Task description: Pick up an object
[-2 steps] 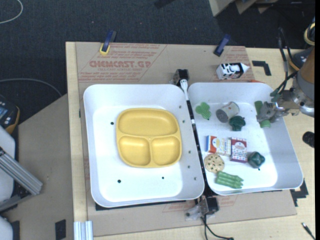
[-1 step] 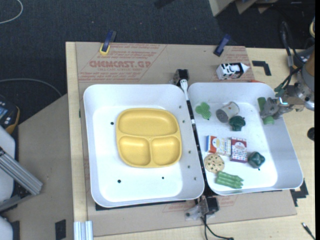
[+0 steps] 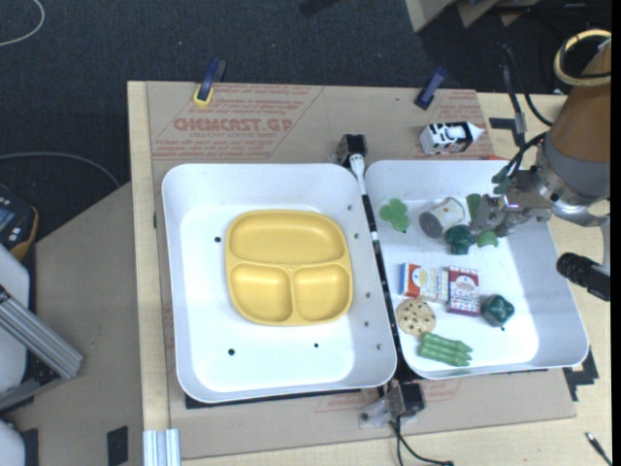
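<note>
Several small toy foods lie scattered in the right bin (image 3: 558, 352), any of which could serve as the object to pick up. Nearest the camera, a bundle of green beans or asparagus (image 3: 443, 349) rests beside a round cookie (image 3: 415, 316); both look like light, rigid plastic, the bundle best taken across its short width, the cookie flat and low and so likely hard to pinch. Just beyond stand two small cartons, one blue and white (image 3: 423, 282) and one red and white (image 3: 463, 291), touching side by side; their flat faces should offer firm, non-slip purchase, though their closeness leaves little room for a finger between them. A dark green, rounded piece (image 3: 498, 309) lies apart to their right and seems smooth and liable to roll. Farther back, a green leafy piece (image 3: 394, 213) and a grey cylindrical piece (image 3: 441, 217) sit near the bin's far wall.

The left bin (image 3: 189, 289) holds a yellow three-compartment plate (image 3: 288, 265).

Farther still, the gripper (image 3: 483, 225) is lowered into the right bin's back half, directly over a cluster of green pieces (image 3: 460, 238). Whether it is spread, closed or grasping anything cannot be told from this angle. The grey arm (image 3: 579, 168) enters from the right, wrist angled downward and leftward.
</note>
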Robot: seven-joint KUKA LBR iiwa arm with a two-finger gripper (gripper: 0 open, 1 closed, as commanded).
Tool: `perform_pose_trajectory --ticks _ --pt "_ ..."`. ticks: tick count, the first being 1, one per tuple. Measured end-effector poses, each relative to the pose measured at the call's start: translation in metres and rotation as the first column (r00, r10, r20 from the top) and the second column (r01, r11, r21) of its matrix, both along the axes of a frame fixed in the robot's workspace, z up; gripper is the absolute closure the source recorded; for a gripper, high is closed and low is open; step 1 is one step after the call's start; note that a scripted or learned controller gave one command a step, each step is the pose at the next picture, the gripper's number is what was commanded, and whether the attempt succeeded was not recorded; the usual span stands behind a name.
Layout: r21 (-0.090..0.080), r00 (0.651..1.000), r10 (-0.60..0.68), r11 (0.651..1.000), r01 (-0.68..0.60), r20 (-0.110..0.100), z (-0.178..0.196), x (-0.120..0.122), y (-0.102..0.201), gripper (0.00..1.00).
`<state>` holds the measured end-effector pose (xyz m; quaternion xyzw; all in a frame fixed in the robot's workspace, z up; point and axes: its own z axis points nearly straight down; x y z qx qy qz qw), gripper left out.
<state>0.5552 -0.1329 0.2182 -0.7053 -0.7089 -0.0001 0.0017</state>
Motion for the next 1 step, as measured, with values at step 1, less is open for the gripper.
perform_pose_trajectory --ticks 1 --pt "0.0 1.0 0.001 1.0 -0.001 -0.001 0.0062 -0.0164 0.0596 1.0"
